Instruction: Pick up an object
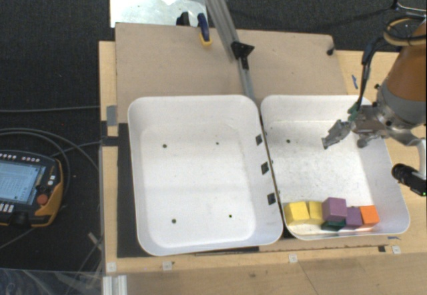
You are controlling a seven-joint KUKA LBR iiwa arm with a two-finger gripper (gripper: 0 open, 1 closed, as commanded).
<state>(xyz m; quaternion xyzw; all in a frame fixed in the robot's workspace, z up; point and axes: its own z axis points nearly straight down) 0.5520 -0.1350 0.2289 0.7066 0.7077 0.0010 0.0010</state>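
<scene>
Several small blocks lie along the front wall of the right bin (293, 120): a yellow block (297, 212), a purple block (335, 207), a dark green block (331, 224) under it and an orange block (369, 215). My gripper (347, 139) hangs over the right half of this bin, well behind the blocks. It stands open, and nothing is between its fingers. The orange-banded wrist (407, 80) rises behind it at the right edge.
The left bin (143, 153) adjoins the right one, with black clips (265, 167) along the shared rim. A grey pole (217, 3) slants across the brown board behind the bins. A teach pendant (23, 187) lies on the floor at far left.
</scene>
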